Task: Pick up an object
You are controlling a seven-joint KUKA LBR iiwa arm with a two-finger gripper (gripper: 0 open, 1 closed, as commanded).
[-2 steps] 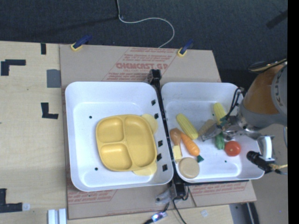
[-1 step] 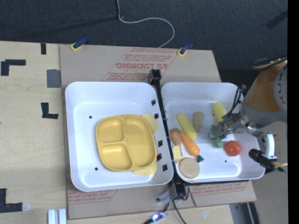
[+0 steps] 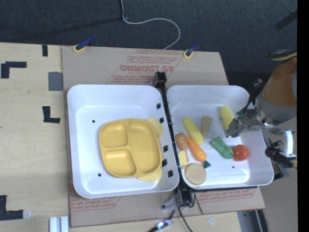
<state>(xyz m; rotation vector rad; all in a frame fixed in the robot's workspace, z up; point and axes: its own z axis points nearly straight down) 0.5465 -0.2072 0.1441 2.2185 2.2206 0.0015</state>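
Approach step. Gripper (image 3: 235, 128) sits low in the right bin (image 3: 193, 93), just beside the small corn (image 3: 226, 114) at its 11 o'clock and the green piece (image 3: 222, 147) at its 7. Grip state: cannot tell. Nothing visibly held. Next: centre over one piece, then descend.

Bare floor along right bin (image 3: 212, 94) far wall, toy food crowding its middle, divided plate (image 3: 130, 146) filling left bin (image 3: 79, 105)

Robot lab, taped cardboard (image 3: 145, 66) bench, white bins (image 3: 82, 105), cable (image 3: 159, 23)
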